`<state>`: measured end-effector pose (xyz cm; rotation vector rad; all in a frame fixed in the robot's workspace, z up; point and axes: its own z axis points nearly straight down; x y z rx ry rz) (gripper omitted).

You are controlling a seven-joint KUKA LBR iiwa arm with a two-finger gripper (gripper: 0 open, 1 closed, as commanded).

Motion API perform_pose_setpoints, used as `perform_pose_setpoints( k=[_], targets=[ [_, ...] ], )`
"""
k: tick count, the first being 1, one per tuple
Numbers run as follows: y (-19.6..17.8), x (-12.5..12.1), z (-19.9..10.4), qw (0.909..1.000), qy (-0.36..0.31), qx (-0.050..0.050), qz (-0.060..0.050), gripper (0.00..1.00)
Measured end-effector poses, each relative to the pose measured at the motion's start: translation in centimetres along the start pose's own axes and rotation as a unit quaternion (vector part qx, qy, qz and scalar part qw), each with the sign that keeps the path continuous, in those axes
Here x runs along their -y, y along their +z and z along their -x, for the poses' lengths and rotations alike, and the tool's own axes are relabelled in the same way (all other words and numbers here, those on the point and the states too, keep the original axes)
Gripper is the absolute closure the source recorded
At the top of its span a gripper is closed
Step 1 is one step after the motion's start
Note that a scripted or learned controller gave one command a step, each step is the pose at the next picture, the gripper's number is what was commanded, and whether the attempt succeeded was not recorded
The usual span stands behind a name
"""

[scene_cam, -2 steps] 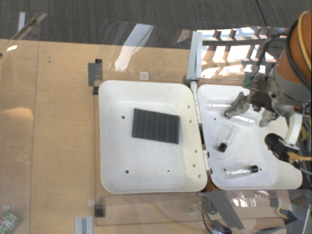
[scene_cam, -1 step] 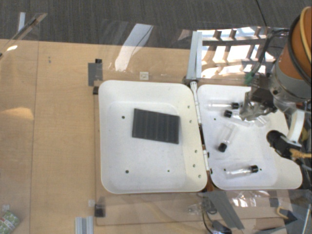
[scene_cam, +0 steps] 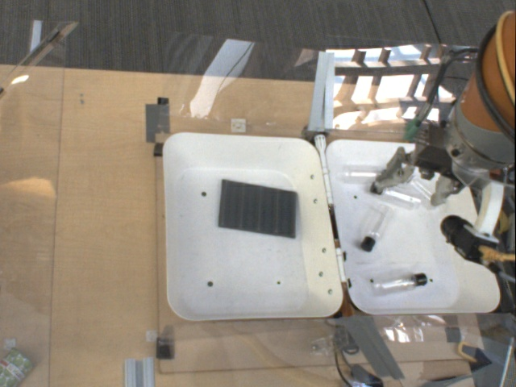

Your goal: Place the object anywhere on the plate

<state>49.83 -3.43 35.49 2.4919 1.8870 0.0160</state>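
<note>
A dark grey ribbed rectangular plate (scene_cam: 258, 208) lies flat in the middle of the left bin (scene_cam: 185, 289). In the right bin (scene_cam: 476, 297) lie small clear vials with black caps: one slanted vial (scene_cam: 372, 230) near the bin's middle and one lying crosswise (scene_cam: 399, 281) near the front. A faint clear piece (scene_cam: 403, 196) lies by the gripper; I cannot tell what it is. My gripper (scene_cam: 418, 184) hangs over the far part of the right bin, its two fingers (scene_cam: 389, 176) spread open, nothing visibly held between them.
A raised divider (scene_cam: 330, 224) separates the two bins. Metal framing (scene_cam: 379, 71) stands behind the right bin. The arm's body and black cabling (scene_cam: 461, 236) cover the right bin's right side. Bare wooden bench (scene_cam: 81, 216) stretches to the left.
</note>
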Motion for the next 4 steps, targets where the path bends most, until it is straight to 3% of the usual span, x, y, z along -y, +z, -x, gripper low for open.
perform_pose_setpoints(
  k=[1,2,3,4],
  targets=[
    [-1.0,-0.2,-0.2,1.0,-0.004,0.0,0.002,1.0],
    [-1.0,-0.2,-0.2,1.0,-0.004,0.0,0.002,0.0],
    [-2.1,-0.3,-0.4,1.0,-0.007,0.0,0.003,1.0],
    [-2.1,-0.3,-0.4,1.0,-0.007,0.0,0.003,0.0]
  ],
)
